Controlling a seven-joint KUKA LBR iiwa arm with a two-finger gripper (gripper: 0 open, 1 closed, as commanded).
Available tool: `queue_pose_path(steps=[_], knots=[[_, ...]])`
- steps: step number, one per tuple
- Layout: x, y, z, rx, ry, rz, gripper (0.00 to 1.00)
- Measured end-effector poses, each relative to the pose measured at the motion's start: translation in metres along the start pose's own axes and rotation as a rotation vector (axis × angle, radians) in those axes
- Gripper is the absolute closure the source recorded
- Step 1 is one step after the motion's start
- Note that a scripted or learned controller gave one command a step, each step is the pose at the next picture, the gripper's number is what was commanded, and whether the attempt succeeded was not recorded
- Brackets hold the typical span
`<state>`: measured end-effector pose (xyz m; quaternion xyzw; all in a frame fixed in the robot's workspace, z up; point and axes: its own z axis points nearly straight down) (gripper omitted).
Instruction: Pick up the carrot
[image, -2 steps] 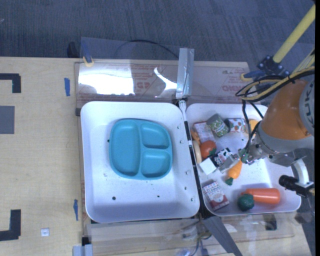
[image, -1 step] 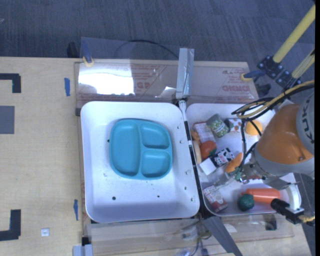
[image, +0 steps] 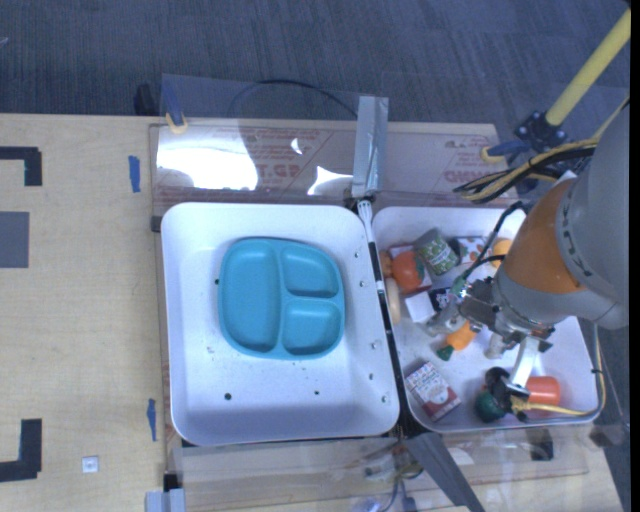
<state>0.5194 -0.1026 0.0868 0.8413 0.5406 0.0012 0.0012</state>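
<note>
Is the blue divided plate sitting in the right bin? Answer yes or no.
No, the blue plate lies in the left bin; the gripper works over the right bin.

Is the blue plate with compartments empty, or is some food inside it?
Empty. The blue divided plate lies flat in the left bin, and all three compartments show only bare blue surface. The toy foods lie in the right bin.

Two shallow white bins stand side by side: the left bin (image: 190, 330) and the right bin (image: 580, 350). One blue divided plate (image: 280, 297), with three compartments, lies in the left bin. One arm (image: 575, 240) is present.
</note>
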Motion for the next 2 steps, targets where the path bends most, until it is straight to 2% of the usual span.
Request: queue_pose_path(steps=[1, 2], knots=[[0.001, 0.001, -0.011, -0.004, 0.000, -0.002, 1.00], [-0.016, 0.006, -0.075, 0.002, -0.001, 0.003, 1.00]])
